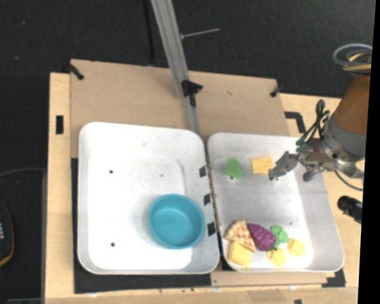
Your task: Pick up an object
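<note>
End effector point(293, 167) of mine is hanging spread wide over the right bin point(314, 213), gripping nothing, just beside the yellow block point(262, 165).

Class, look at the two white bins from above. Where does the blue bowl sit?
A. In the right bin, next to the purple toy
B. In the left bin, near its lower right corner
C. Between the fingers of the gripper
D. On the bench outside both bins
B: the blue bowl rests on the floor of the left bin, toward its lower right corner, apart from the gripper over the right bin.
</note>
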You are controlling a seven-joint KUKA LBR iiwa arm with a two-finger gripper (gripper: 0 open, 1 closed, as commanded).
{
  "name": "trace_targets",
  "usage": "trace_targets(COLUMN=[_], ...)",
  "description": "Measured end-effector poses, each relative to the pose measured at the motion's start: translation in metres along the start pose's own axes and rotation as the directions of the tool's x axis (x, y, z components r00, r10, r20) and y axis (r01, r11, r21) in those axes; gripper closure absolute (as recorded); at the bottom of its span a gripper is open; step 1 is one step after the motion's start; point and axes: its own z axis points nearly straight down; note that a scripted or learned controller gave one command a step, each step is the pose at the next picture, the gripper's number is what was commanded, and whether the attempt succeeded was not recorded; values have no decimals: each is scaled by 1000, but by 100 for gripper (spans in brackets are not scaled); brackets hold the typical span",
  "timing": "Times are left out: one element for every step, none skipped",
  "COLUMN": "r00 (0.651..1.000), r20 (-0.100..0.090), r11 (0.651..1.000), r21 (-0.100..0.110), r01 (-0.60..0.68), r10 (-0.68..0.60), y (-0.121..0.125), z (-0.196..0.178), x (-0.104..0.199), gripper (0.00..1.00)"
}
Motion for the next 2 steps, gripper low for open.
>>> trace_targets(r00=[1000, 1000], r20=[0, 1], r11=[1000, 1000], r21=[0, 7], r01=[-1, -4], r10=[1, 4], y=[0, -3], z=[0, 59], x=[0, -10], gripper=[0, 0])
